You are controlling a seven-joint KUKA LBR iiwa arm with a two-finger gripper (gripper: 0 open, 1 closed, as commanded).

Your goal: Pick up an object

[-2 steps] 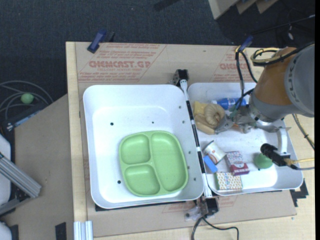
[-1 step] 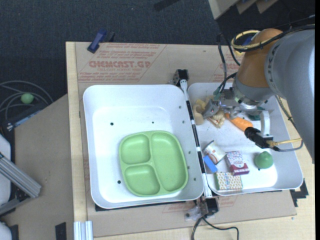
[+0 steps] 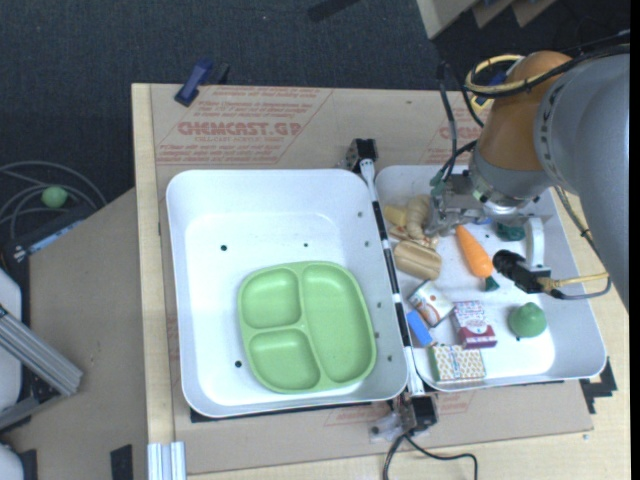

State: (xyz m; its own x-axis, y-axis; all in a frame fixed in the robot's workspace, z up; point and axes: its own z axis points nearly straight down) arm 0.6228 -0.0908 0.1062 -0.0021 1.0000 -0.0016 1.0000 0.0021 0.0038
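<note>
The gripper [image 3: 447,211] reaches down into the right bin [image 3: 575,353]; whether it is released or clenched cannot be told, perhaps because the wrist hides it. Just beside it lie a carrot [image 3: 474,251] and a bread roll [image 3: 418,260]. Farther off sit a green ball [image 3: 527,320] and small boxes [image 3: 459,363]. Well apart, the left bin [image 3: 200,208] holds a green divided plate [image 3: 305,325].

- You get even, fairly bright light from overhead; the two shallow white plastic bins [image 3: 190,208] look near washed-out, with faint glare along their rims.
- Shadows are soft and short, as under the pale green three-compartment plastic tray [image 3: 305,325].
- The dark floor at the top stays dim.
- The large grey robot arm with its orange band [image 3: 590,118] looks soft and blurred.
- Fine detail is grainy throughout.
</note>
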